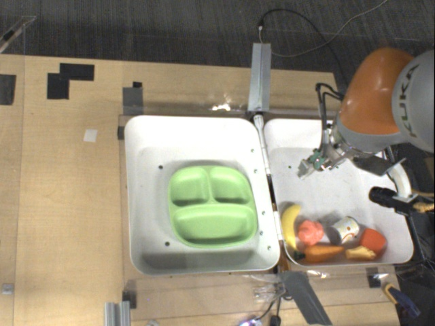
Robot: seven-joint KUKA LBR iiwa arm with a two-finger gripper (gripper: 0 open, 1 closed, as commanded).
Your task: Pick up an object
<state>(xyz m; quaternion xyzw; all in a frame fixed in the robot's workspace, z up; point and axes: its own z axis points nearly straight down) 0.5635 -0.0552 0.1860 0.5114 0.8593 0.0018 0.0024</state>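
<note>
Camera view, wooden bench (61,202), two white bins (146,182), dark carpet (136,19)

Robotics lab: KUKA arm (380,94), twin bins (143,182), cables (319,29).

Green divided plate (211,204) in left white bin (146,182). Black cable (319,36) on dark floor behind wooden counter (61,202). Black marks (68,80) on counter.
</note>
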